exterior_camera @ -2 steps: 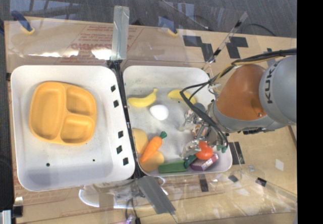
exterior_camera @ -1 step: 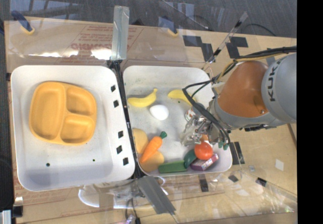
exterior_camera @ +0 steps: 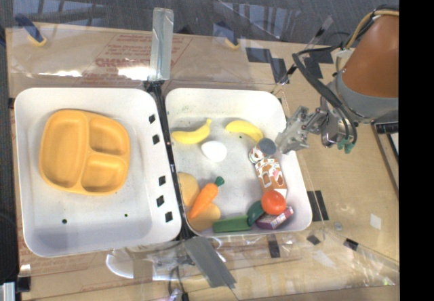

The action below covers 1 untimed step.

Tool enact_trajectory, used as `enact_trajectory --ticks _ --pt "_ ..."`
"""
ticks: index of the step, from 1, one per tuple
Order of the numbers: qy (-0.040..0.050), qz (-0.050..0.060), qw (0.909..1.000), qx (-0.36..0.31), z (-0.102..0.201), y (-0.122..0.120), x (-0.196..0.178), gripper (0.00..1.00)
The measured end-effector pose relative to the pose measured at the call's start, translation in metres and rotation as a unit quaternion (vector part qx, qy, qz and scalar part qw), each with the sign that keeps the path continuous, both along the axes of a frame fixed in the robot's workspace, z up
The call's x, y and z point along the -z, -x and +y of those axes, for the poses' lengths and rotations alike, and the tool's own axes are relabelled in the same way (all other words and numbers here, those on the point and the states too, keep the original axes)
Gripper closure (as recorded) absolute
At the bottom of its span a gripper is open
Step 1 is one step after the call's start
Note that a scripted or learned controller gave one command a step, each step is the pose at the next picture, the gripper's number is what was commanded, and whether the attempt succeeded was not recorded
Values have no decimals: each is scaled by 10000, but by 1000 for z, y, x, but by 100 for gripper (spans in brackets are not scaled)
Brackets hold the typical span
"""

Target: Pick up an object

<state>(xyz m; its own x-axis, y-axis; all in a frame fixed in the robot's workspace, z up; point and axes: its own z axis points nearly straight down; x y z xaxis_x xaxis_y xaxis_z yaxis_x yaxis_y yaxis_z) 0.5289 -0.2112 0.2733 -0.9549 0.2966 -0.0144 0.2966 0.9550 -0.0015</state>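
Observation:
The right bin [exterior_camera: 224,99] holds several toy foods. Two yellow bananas [exterior_camera: 191,134] [exterior_camera: 244,129] lie near its back, with a white ball [exterior_camera: 214,151] between them. An orange carrot [exterior_camera: 205,198] leans on tan pieces at the front left. A printed carton [exterior_camera: 270,172], a red tomato [exterior_camera: 273,202], a green cucumber [exterior_camera: 230,224] and a purple item [exterior_camera: 279,217] crowd the front right corner. My gripper [exterior_camera: 289,138] hangs over the bin's right rim, just right of the right banana and above the carton. Nothing is seen held in it.
The left bin [exterior_camera: 41,225] bears a yellow compartment tray [exterior_camera: 84,151]. A metal divider strip [exterior_camera: 161,42] rises between the bins at the back. Cables [exterior_camera: 319,76] loop from the arm's wrist at the right. Taped cardboard surrounds both bins.

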Motion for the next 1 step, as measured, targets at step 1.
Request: enact_trajectory --ticks 1 --pt "-42 91 9985 534 55 -63 84 100"
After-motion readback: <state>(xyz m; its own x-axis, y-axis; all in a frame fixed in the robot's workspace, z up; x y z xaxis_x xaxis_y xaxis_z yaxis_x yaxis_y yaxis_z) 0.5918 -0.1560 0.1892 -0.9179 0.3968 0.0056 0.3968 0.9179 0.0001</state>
